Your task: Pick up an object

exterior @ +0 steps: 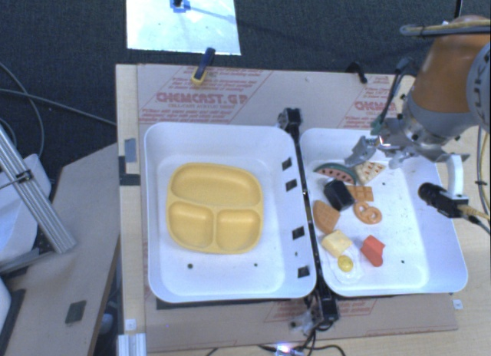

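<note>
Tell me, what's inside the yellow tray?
Nothing that I can see. The yellow tray sits in the left bin, and its three compartments look bare. The toy food is all in the right bin.

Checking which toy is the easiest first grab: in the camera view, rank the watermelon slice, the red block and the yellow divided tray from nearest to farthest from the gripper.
1. Watermelon slice: right bin, top-left, just beside the gripper.
2. Red block: right bin, lower middle, well below the gripper.
3. Yellow divided tray: left bin, farthest away.
</note>
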You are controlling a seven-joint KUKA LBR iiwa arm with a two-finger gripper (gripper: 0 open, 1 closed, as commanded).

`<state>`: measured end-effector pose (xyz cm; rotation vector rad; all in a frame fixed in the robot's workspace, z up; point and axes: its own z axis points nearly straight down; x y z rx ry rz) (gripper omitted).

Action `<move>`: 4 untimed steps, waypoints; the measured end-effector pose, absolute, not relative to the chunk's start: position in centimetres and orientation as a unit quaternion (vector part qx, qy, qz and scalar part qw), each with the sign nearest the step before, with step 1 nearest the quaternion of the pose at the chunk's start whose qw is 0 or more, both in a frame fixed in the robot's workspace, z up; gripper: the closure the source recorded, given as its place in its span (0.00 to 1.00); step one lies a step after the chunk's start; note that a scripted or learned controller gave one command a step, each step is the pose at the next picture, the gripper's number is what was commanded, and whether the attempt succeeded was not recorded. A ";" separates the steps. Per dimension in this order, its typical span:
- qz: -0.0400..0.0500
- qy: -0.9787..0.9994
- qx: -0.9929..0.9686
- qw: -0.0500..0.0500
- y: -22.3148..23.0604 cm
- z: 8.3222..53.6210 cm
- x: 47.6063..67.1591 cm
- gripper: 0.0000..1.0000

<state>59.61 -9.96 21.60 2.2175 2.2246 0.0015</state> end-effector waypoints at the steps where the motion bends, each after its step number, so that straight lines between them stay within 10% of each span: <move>1: -0.002 0.707 0.707 -0.003 -10.3 13.2 54.2 0.00; 2: 0.002 0.707 0.707 0.003 -9.5 8.4 48.8 0.00; 3: 0.005 0.710 0.704 0.005 -6.2 19.1 51.9 0.00; 4: 0.004 0.709 0.705 0.006 -6.7 24.1 60.2 0.00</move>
